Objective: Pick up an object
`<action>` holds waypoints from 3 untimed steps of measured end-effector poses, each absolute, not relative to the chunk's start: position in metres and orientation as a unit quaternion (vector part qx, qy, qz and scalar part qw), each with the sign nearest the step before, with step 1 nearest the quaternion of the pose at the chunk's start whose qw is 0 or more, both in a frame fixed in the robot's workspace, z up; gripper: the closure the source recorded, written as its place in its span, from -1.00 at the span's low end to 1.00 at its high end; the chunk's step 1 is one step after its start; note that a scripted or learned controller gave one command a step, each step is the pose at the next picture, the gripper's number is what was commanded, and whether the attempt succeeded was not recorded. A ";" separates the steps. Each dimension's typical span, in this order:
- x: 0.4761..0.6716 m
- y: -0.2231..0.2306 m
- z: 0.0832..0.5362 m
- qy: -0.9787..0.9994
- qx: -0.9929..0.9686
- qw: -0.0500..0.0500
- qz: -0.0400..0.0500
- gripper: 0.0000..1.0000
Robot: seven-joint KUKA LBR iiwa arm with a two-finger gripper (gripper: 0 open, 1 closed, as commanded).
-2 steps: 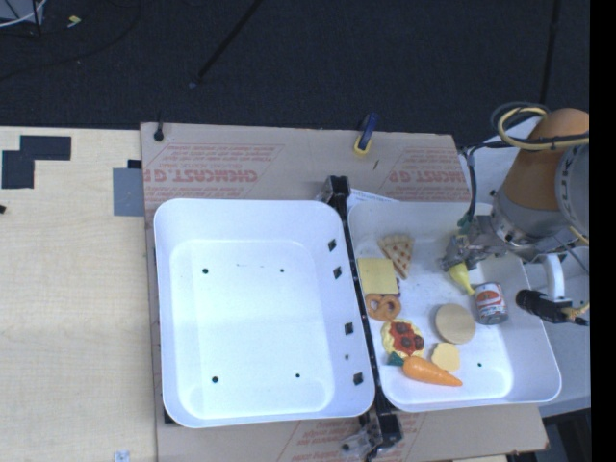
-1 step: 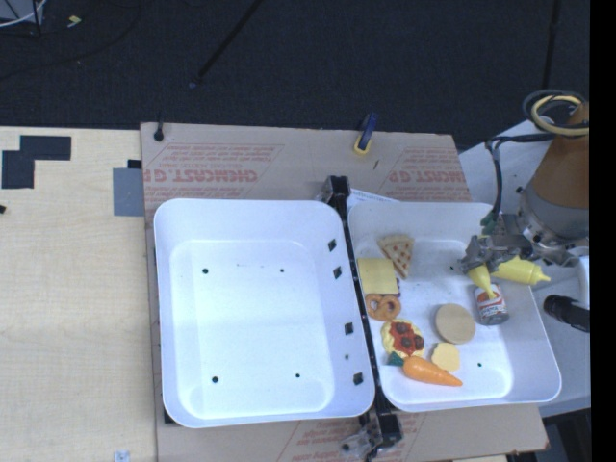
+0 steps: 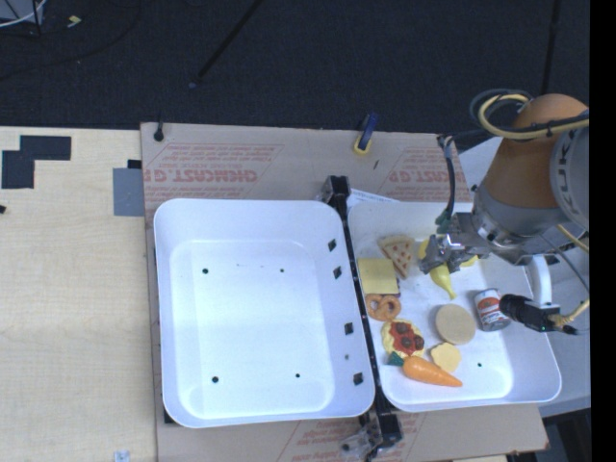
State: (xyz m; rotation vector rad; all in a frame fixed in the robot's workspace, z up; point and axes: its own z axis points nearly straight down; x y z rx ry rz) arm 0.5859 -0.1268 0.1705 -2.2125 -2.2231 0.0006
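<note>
My gripper [image 3: 440,254] hangs low over the back of the right bin [image 3: 525,378]. A small yellow banana-like piece [image 3: 442,280] lies right under its tip, touching or nearly so; whether it is gripped is not visible. Just left of the gripper lies a tan cracker wedge [image 3: 397,251]. A yellow cheese square [image 3: 377,276] and a brown pretzel [image 3: 383,306] lie further left. Toward the front are a pizza slice [image 3: 402,337], an orange carrot [image 3: 431,372], a pale yellow chunk [image 3: 445,357], a beige round disc [image 3: 454,323] and a small red-and-white can [image 3: 490,309].
The left bin [image 3: 168,258] stands beside the right one, with a black divider rail [image 3: 352,287] between them. The arm [image 3: 534,176] comes in from the right above the right bin's far corner. A blue-and-yellow clamp [image 3: 365,135] sits at the board's back edge.
</note>
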 end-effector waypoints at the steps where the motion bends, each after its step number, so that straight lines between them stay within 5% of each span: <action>1: 0.554 -0.128 0.146 -0.707 -0.707 0.003 0.002 1.00; 2: 0.524 -0.123 0.175 -0.706 -0.708 0.002 0.001 1.00; 3: 0.518 -0.135 0.168 -0.707 -0.707 0.002 0.001 1.00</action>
